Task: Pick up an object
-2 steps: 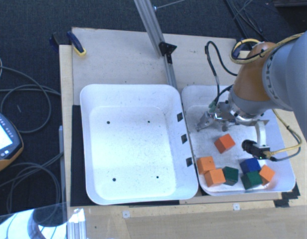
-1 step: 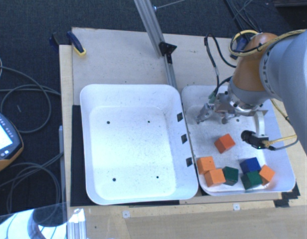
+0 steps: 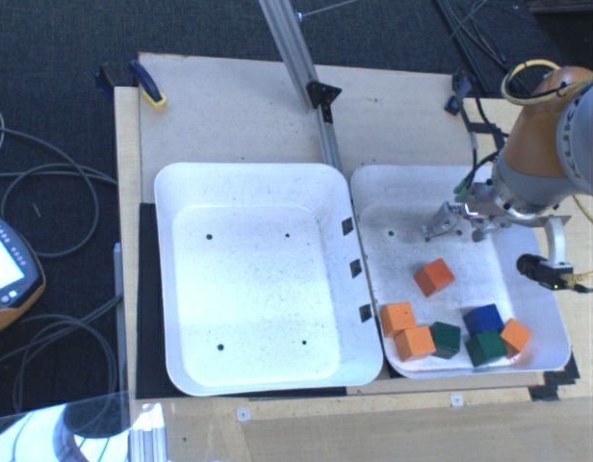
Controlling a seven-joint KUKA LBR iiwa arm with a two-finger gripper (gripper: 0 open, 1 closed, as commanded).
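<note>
Workbench, pale wood, carrying two shallow white bins side by side; dark carpet and loose cables around it.

Nearest row, lower edge of the right bin [image 3: 556, 301]: two orange blocks touching each other, one at [image 3: 398, 317] and one at [image 3: 415, 342]; a dark green block [image 3: 446, 338] just beside them; further right a second green block [image 3: 486, 347], a blue block [image 3: 483, 318] behind it, and a small orange block [image 3: 515, 335] against the rim.

Middle of the right bin: one orange cube [image 3: 434, 277], standing alone, well apart from the cluster and tilted on the diagonal. Likeliest target, by its isolation.

Left bin [image 3: 171, 258]: white floor, speckled.

Farther back, right bin: gripper [image 3: 449, 221], slung from the grey arm with its orange band [image 3: 537, 133]. Fingers point toward the left of the view; spread or pressed together, cannot tell. Nothing seen between them.

Governing relation: the lone orange cube lies nearer the camera than the fingertips, close by and almost directly below them in the view. A short pull toward the bench's near edge and a descent would be needed.

Rear: slanted metal strut [image 3: 296, 56] rising from between the bins.
</note>
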